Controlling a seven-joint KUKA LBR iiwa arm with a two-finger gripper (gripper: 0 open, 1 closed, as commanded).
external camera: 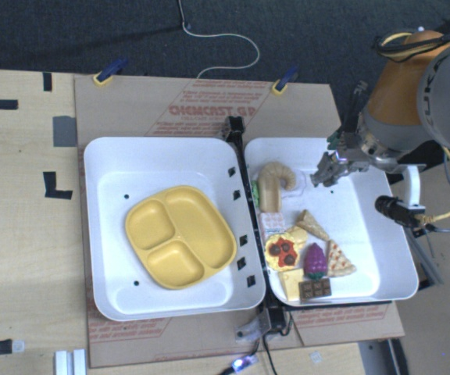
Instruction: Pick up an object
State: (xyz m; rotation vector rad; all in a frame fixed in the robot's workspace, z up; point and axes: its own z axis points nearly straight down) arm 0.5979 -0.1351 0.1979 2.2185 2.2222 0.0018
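Observation:
The right bin (369, 233) holds several toy foods: a tan curved piece (273, 182) at the upper left, a small printed packet (273, 223), a yellow slice with red dots (283, 250), a purple grape bunch (315, 259), a brown chocolate bar (315, 289) and tan wedge slices (337, 259). My gripper (324, 174) hangs over the upper middle of this bin, to the right of the tan piece and apart from it. Nothing shows between its fingers.
The left bin (116, 178) carries a yellow tray with three compartments (180, 236). Both bins rest on a cardboard sheet (201, 108) held by clips. A white cable (225, 45) loops behind the bins. The arm's body (401, 108) looms over the right bin's far right corner.

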